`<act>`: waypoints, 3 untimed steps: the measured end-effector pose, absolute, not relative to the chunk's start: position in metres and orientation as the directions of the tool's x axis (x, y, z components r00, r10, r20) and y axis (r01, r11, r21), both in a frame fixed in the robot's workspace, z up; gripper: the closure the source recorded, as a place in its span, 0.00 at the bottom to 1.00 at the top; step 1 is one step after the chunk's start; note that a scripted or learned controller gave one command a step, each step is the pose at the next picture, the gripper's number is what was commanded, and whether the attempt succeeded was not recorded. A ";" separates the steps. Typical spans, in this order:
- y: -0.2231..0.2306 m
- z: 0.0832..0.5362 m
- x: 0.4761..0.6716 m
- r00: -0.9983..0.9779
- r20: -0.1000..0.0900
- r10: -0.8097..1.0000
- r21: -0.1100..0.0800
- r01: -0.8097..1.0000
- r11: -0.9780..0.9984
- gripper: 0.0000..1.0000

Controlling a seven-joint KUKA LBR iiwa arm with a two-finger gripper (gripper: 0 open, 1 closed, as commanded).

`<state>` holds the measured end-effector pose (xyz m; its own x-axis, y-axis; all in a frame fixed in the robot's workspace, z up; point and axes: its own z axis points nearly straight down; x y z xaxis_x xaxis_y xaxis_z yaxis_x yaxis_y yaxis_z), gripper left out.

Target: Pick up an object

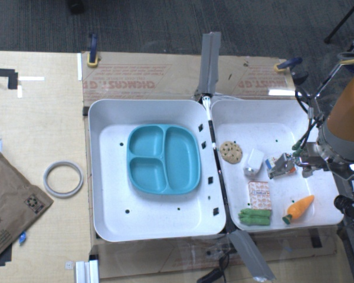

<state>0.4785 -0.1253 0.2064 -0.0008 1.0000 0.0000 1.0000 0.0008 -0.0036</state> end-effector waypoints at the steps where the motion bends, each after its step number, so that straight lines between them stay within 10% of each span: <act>1: -0.111 0.105 0.476 0.030 0.001 1.000 -0.004 1.000 -0.030 0.00; 2: -0.094 0.090 0.476 0.246 0.000 0.969 -0.005 0.969 -0.246 0.00; 3: -0.095 0.098 0.475 0.251 -0.001 0.968 -0.008 0.968 -0.251 1.00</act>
